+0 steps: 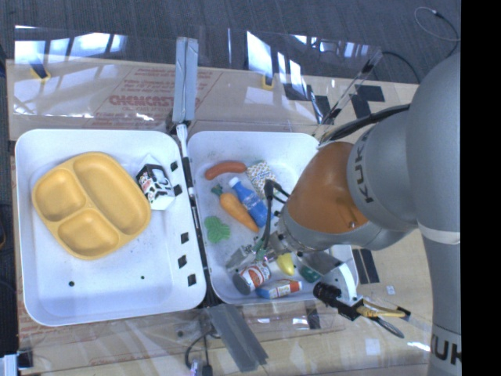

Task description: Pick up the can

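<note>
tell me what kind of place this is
Probably a robot lab's test bench, not a kitchen. A grey and orange robot arm reaches over two white bins side by side, one with a yellow divided plate, the other with toy food like a carrot.

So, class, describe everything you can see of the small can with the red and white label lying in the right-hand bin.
The small can with the red and white label lies on its side near the front edge of the right white bin, its dark metal end towards the front left. It looks like a metal tin with a printed wrap. A blue and red tube lies right beside it, and the gripper hovers just above; whether they touch is unclear.
</note>
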`<state>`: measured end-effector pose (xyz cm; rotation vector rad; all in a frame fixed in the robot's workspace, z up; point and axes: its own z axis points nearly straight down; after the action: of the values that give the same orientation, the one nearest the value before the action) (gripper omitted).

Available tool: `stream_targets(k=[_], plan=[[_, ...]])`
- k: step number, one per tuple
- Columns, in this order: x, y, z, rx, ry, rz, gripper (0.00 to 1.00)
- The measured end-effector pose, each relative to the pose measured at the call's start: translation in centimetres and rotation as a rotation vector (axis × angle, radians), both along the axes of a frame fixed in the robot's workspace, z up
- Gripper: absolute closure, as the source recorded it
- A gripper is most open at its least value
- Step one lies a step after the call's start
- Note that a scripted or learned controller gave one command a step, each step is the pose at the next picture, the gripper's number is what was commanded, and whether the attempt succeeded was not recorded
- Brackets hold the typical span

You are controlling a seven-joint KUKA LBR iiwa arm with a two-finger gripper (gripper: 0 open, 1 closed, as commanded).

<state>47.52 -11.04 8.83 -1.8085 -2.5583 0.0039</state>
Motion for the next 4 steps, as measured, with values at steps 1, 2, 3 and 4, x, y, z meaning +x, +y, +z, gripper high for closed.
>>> stream_targets(k=[1, 2, 3, 4], plan=[[0.1, 1.2, 0.0, 0.0, 0.0, 0.016, 0.0], [0.1, 1.2, 0.7, 0.001, 0.005, 0.021, 1.0], [0.2, 7.5, 10.1, -0.004, -0.003, -0.254, 1.0], [0.2, 7.5, 10.1, -0.004, -0.002, -0.255, 0.0]])
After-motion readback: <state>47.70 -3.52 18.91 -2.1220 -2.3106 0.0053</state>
